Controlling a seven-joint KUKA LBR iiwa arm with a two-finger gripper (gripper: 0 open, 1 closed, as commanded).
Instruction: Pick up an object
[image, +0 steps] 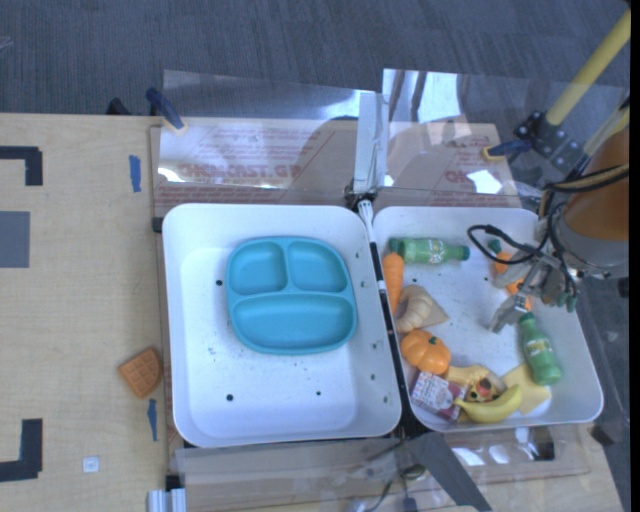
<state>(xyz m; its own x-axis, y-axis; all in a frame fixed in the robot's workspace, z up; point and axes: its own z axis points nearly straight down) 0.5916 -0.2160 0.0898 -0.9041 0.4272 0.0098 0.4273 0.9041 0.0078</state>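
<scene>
My gripper (520, 305) hangs low over the right bin (580, 400), near its right side, just above the cap end of a green bottle (541, 355) that lies on the bin floor. Its fingers (503, 318) are spread open and nothing sits between them. A small orange item (508, 268) shows partly behind the wrist cables. Further left in the same bin lie a second green bottle (428, 250), a carrot (393, 282), a beige cone-shaped piece (420, 310), an orange pumpkin (428, 351), a red and white packet (436, 392) and a banana (498, 402).
The left bin (190, 330) holds a blue divided plate (290, 295). A waffle-like brown piece (141, 371) lies on the wooden bench left of the bins. Clear plastic sheeting (300, 150) stands behind both bins. A yellow pole (590, 65) crosses the top right.
</scene>
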